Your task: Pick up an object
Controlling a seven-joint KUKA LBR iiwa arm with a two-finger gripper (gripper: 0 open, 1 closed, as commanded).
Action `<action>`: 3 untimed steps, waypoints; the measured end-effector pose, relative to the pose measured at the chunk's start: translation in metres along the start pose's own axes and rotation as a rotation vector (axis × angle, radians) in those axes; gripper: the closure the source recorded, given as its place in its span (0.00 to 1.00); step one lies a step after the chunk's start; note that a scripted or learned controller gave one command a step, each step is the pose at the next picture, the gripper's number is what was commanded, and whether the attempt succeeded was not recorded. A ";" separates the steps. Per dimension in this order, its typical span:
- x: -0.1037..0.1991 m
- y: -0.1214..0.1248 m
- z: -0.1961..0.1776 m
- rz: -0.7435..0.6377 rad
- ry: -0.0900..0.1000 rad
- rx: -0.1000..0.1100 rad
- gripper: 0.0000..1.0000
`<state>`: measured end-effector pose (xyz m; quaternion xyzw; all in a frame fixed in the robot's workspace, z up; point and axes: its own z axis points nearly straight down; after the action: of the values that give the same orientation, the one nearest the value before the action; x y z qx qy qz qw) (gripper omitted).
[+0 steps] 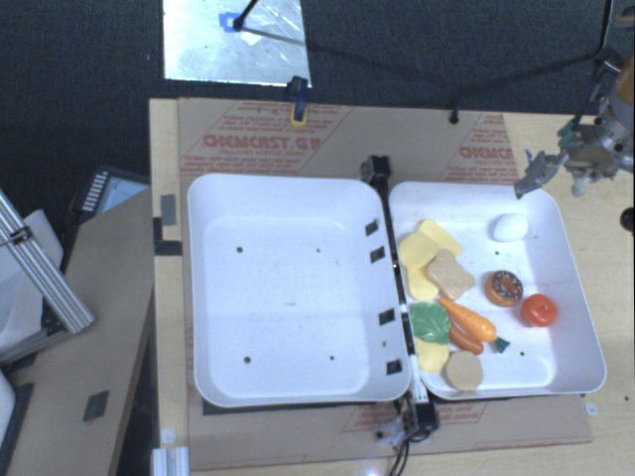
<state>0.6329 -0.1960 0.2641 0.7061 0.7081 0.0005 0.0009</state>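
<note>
The right bin point(566, 365) holds several toy foods: a white egg point(510, 227), a brown donut point(504, 288), a red tomato point(539, 310), an orange carrot point(466, 317), a bread slice point(450, 275), yellow cheese pieces point(427, 246), a green leaf point(430, 322) and a tan round biscuit point(462, 370). My gripper point(555, 178) hangs above the bin's far right corner, up and to the right of the egg. Its fingers point(532, 175) stand apart with nothing between them.
The left bin point(213, 206) sits beside the right one, joined by a black clipped divider point(389, 266). A shiny metal sheet point(233, 28) lies at the back. Cables cross the dark floor behind the bench.
</note>
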 end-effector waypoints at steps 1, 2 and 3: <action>0.045 0.036 0.098 -0.006 0.004 0.006 0.00; 0.092 0.017 0.185 -0.004 0.005 0.009 0.00; 0.099 -0.061 0.180 0.003 0.002 0.007 0.00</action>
<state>0.5716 -0.0973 0.0842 0.7072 0.7070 -0.0012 -0.0023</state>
